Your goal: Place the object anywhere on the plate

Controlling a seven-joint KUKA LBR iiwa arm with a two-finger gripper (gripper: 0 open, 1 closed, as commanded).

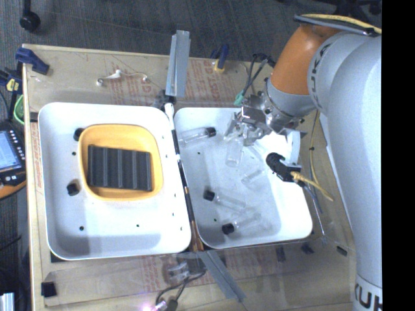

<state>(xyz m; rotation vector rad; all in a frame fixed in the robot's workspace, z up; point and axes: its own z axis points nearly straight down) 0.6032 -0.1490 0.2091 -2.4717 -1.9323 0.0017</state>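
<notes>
In the left bin lies a yellow plate with a dark grey ridged block on its middle. Several clear vials with black caps lie in the right bin: one near the back left, one in the middle, one toward the front. My gripper hangs over the back of the right bin. Just below it is another clear vial, standing about upright; I cannot make out whether it is held.
The grey arm with its orange band fills the right side and overhangs the right bin's far corner. A black cable fitting sits by the bin's right wall. A metal bar rises behind the gap between the bins.
</notes>
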